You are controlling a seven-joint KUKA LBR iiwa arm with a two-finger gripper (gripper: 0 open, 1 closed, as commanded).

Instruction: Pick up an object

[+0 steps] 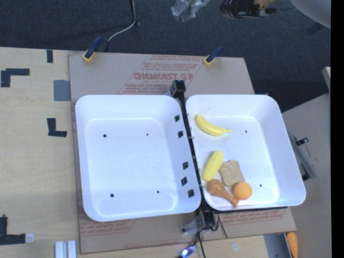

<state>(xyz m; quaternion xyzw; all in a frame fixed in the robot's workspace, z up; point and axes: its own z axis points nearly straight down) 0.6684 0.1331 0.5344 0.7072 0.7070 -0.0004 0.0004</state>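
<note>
Dark blue-grey carpet fills the background beyond a pale wooden bench (32, 160), on which a brown cardboard sheet (156, 74) printed with red lettering lies under two shallow white bins set side by side. Two clamps with yellow and blue grips hold the far edge of that sheet, one (91, 49) above the left bin's far corner and the other (213, 55) above the black divider. Taking that divider (185, 144), the black strip where the two bins meet, as the landmark: the left bin (86, 144) lies to its left, showing small dark dots on its floor. The right bin (269, 122) lies to the divider's right and holds all the objects. A yellow banana (212, 126) lies just right of the divider in the bin's far half, tilted with one tip pointing right. Nearer the camera, a yellow corn cob (213, 165) stands close beside the divider, and a tan slice of bread (231, 172) touches the cob's right side. A brown drumstick (221, 191) lies just below the cob, near the divider's near end, and an orange ball (243, 191) sits at the drumstick's right, below the bread. The gripper (189, 3) hangs blurred far above the divider's far end, over the carpet and well apart from both bins; whether its fingers are apart or closed cannot be told, and nothing is visibly between them.
</note>
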